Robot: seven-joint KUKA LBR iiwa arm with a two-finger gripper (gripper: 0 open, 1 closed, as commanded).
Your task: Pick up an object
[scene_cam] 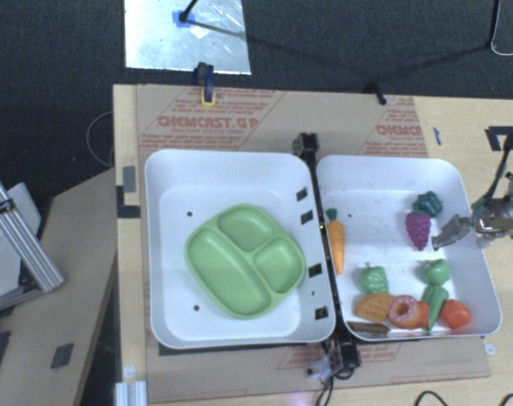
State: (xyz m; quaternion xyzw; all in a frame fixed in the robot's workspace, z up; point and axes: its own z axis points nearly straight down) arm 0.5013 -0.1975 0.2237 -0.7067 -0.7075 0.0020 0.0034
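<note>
1. Toy food lies in the right bin [391, 176], mostly along its near and right sides. A purple bunch of grapes [417, 229] sits nearest the gripper, with a dark green leafy piece [427, 202] just above it.
2. An orange carrot [335, 244] with a green top lies alone by the bin's left wall, pointing toward the near edge.
3. Near the front wall a tight cluster — a green pepper [373, 277], a yellow-orange piece [375, 307], a pink-iced doughnut [403, 310], a long green vegetable [433, 301], a red tomato [455, 315] and a pale green piece [436, 271]. Several touch or overlap; their outlines are hard to separate.
4. The gripper [450, 231] stands at the right bin's right rim, just beside the grapes. One grey finger points left over the bin floor; nothing is seen between the fingers. Whether they are wide or narrow cannot be told — the wrist is blurred and cut off at the frame edge.
5. The left bin [167, 193] holds a green divided plate [243, 260].
</note>
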